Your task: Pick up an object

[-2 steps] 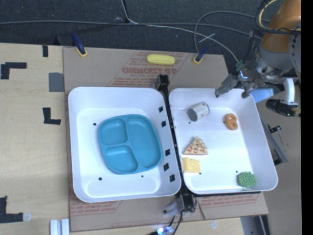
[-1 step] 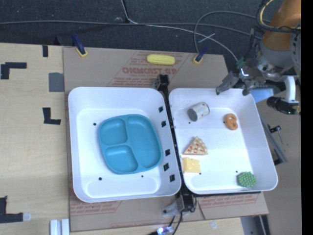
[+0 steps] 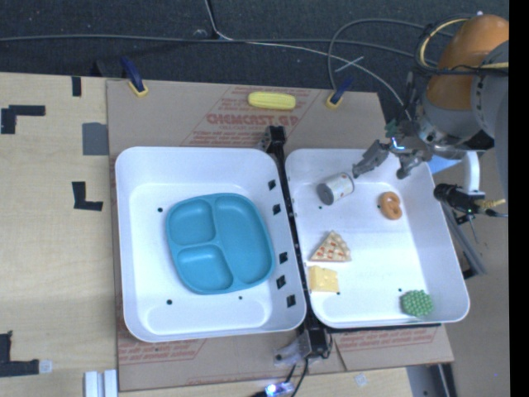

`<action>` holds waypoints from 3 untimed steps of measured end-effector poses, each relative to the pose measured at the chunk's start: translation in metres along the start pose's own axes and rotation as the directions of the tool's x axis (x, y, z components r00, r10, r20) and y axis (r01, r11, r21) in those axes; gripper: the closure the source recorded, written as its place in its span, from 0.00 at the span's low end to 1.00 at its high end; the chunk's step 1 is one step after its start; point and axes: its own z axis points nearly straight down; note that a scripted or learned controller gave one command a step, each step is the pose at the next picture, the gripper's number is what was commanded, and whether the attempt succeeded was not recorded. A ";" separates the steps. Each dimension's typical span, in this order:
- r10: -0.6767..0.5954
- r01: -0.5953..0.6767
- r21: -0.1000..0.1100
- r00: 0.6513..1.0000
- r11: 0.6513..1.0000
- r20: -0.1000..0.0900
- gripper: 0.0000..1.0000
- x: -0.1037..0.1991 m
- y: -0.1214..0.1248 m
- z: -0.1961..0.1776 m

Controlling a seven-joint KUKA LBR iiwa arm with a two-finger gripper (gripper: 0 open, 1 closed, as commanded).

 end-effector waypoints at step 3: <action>-0.006 0.006 0.001 1.000 1.000 0.000 1.00 -0.004 -0.008 0.085</action>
